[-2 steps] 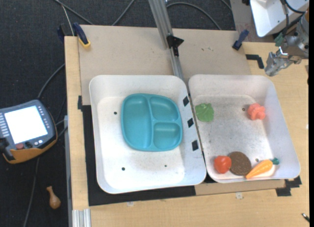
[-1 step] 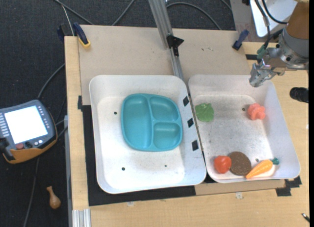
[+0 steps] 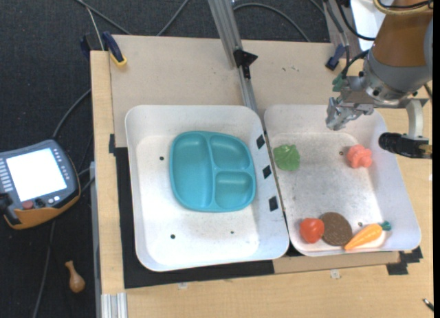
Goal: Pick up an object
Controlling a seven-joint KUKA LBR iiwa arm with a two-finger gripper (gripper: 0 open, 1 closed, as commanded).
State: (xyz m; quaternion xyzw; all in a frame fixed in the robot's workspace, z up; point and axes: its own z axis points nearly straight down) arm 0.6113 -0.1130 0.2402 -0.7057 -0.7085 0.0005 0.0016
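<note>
Far left, off the worktop [image 3: 179, 62]: teach pendant [image 3: 34, 179] on the dark floor, cut off at the frame edge; small wooden knob-like item [image 3: 74, 277] below it, too small to identify. Left bin [image 3: 148, 241] holds one teal divided plate [image 3: 210, 171], three compartments, nothing in them. A metal post [image 3: 227, 28] runs down to the seam between bins. Right bin [image 3: 405, 220] holds five items: green leafy piece [image 3: 287, 157] near its left wall, pink lump [image 3: 358, 156] toward the right wall, and along the near edge a red tomato-like piece [image 3: 311, 230], brown round disc [image 3: 336, 228] and carrot [image 3: 364, 235], all three touching in a row. Gripper [image 3: 338, 119] sits over the right bin's far edge, well apart from every item, nearest the pink lump. Fingers: nothing visible between them; gap too blurred to judge, so cannot tell if parted or closed. Arm's upper part is cut off at the top right.
</note>
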